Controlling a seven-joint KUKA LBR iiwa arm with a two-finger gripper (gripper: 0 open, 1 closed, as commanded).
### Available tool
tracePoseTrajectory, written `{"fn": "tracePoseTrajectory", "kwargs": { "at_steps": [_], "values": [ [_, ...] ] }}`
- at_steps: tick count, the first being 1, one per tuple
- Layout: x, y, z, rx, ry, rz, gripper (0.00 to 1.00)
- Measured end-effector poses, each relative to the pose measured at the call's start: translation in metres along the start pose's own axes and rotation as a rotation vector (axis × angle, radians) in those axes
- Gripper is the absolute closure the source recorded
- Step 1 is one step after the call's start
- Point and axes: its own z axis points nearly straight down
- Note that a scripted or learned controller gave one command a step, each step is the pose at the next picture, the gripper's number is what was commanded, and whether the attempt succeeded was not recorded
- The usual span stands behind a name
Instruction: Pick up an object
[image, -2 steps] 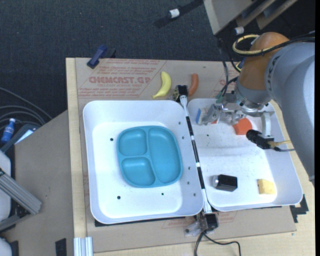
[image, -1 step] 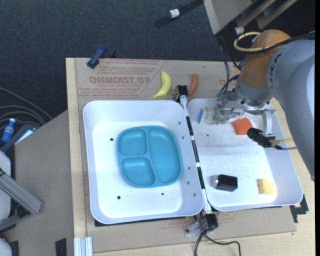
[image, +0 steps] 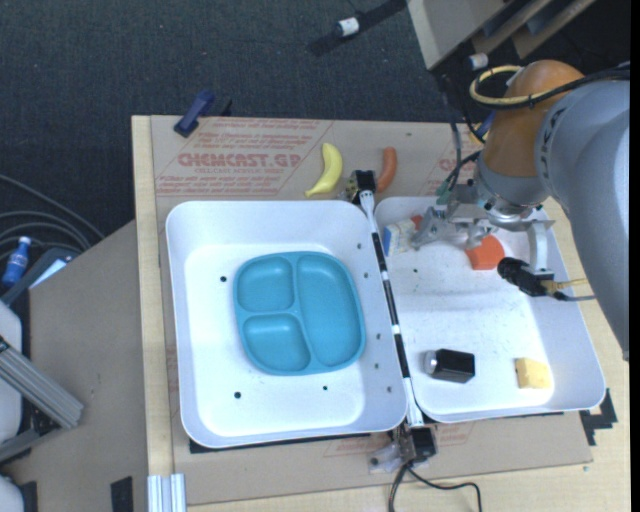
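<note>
Camera view — board (image: 240, 155) reads "CHEMCAST GP"; pincer (image: 455, 225) over right bin (image: 500, 395) — grip unclear.

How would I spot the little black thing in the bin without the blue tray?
Start at the right-hand white bin, the one under the arm. Look along its near edge: the black block lies there, left of the yellow chunk. It is the one dark, boxy item in that bin, well apart from the orange piece farther back.

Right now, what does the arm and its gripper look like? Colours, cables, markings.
The arm is a thick, rounded grey body with an orange band above the wrist. Below sits a grey metal gripper with thin silvery parts. A yellow cable loop runs beside the orange band, with thin dark wires down that side. I can't read any markings.
</note>
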Motion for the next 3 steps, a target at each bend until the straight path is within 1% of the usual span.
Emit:
{"fn": "tracePoseTrajectory", "kwargs": {
  "at_steps": [1, 2, 3],
  "values": [
    [-0.011, 0.0, 0.01, -0.001, 0.004, -0.001, 0.0],
    [-0.063, 0.002, 0.011, -0.012, 0.002, 0.0, 0.0],
    [-0.078, 0.002, 0.011, -0.013, 0.003, -0.001, 0.0]
  ]
}}
